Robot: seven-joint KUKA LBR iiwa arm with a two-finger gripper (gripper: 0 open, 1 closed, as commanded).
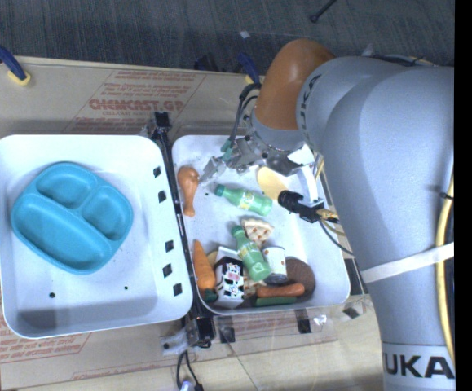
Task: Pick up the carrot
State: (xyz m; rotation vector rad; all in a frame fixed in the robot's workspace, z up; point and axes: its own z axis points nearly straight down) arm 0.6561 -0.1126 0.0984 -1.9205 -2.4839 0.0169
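The carrot (pixel 203 265) is orange and tapered. It lies along the left wall of the right bin (pixel 331 255), toward the front, beside a pile of toy food. My gripper (pixel 222 161) hangs over the back part of the same bin, well behind the carrot. It is open, with nothing between its fingers. Its tips point toward a tan drumstick-shaped piece (pixel 188 187) by the bin's left wall.
A green bottle (pixel 244 198) and a yellow piece (pixel 271 179) lie just right of the gripper. Several toys, among them a second green bottle (pixel 252 255) and a brown piece (pixel 297 271), crowd the front. The left bin (pixel 24 316) holds a blue divided plate (pixel 71 215).
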